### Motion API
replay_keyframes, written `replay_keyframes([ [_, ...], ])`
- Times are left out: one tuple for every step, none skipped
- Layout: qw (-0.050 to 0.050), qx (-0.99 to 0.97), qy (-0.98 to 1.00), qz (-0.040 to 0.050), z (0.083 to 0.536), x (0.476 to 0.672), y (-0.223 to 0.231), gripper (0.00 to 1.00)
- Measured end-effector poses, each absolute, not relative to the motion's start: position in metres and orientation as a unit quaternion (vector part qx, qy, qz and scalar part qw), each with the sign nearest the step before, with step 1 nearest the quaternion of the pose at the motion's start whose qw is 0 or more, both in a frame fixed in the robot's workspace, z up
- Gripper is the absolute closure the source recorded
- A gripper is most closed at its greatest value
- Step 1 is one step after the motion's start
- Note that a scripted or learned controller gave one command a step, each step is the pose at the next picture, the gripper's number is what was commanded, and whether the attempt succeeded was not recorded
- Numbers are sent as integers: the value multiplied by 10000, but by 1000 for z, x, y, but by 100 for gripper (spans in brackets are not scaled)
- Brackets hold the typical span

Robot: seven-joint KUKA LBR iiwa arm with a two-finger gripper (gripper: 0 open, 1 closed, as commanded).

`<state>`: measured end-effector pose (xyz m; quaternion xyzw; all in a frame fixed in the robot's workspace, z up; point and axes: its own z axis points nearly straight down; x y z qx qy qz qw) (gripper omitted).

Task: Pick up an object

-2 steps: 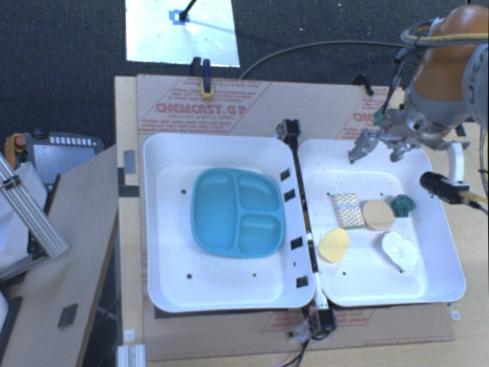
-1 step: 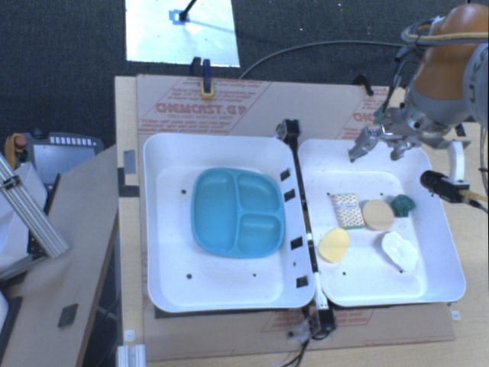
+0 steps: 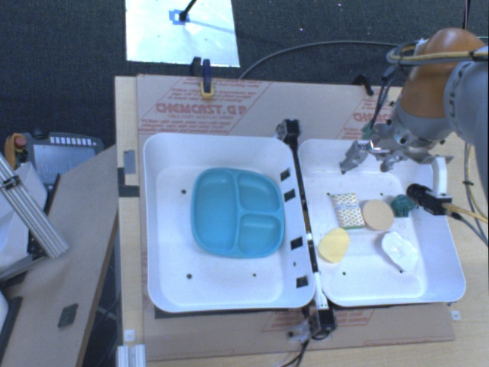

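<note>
My gripper [image 3: 370, 162] hangs over the far part of the right bin [image 3: 451, 281], open, with nothing between its fingers. Below and in front of it lie several small things: a patterned packet [image 3: 348, 209], a tan disc [image 3: 377, 215], a yellow round piece [image 3: 334, 245], a white lump [image 3: 399, 251] and a small teal thing [image 3: 401, 203]. The packet is the closest to the gripper, a short way nearer the camera. The arm comes in from the upper right.
The left bin [image 3: 164, 281] holds a blue divided plate [image 3: 237, 211]. A black divider strip [image 3: 299, 212] runs between the two bins. A cable arcs over the bench behind the right bin.
</note>
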<state>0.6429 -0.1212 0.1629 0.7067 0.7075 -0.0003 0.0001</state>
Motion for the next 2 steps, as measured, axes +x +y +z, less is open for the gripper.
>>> replay_keyframes([
  [-4,7065,7077,-3,115,637,-113,0],
  [2,7067,7075,0,84,638,-113,0],
])
